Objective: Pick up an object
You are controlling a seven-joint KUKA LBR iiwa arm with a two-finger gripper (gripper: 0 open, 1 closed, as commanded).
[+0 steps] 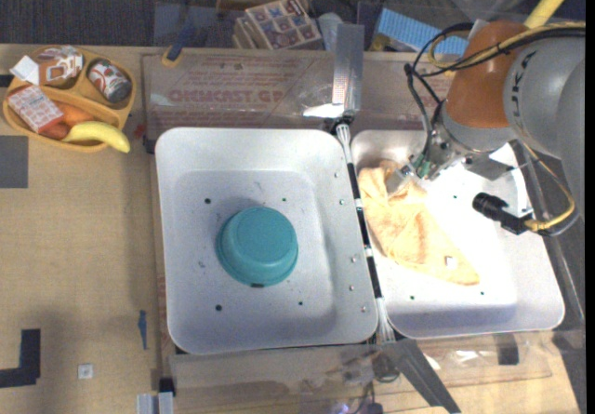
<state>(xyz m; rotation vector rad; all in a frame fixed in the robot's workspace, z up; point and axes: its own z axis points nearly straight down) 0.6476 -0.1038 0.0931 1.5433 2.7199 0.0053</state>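
The wooden worktop [74, 254] carried two shallow white plastic bins. The left bin [186, 161], at the frame's centre, held an upturned teal plastic bowl [258, 246]. The right bin [521, 300] held a crumpled yellow cloth [409, 226] against its left wall. The grey arm with its orange band [483, 77] leaned in from the upper right, its end effector [416, 169] low at the cloth's upper edge; its opening could not be made out. A yellow tray of toy food [65, 105] sat at upper left.

Bright overhead light, glare on right bin [521, 305], soft focus
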